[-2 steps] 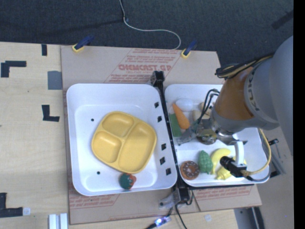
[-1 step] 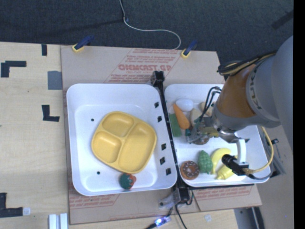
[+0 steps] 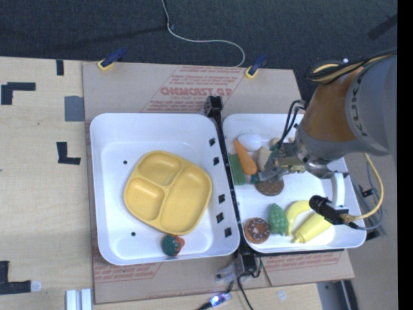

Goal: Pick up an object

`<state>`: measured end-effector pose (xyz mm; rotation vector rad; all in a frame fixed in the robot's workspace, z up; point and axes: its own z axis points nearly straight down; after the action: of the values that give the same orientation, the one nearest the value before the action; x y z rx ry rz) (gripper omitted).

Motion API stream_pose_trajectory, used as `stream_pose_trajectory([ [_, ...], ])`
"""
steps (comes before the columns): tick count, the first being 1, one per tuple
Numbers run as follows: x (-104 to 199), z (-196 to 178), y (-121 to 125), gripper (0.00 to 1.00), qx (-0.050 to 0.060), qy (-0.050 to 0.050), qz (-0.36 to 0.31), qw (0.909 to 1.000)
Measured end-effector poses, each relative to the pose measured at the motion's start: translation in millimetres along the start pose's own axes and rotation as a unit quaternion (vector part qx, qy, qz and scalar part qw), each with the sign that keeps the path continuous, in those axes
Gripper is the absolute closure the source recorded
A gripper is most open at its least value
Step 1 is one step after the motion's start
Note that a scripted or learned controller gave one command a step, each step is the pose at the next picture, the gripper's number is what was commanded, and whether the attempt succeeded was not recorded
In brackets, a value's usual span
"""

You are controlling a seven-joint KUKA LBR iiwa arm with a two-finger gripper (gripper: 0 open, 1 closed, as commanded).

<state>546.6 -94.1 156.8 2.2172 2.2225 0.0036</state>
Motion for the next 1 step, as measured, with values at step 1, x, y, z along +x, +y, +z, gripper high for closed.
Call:
stream_pose_trajectory([
  [1,-4.3,-43.1,-1.0,1.00,0.001,0.000,0.001,1.0000],
])
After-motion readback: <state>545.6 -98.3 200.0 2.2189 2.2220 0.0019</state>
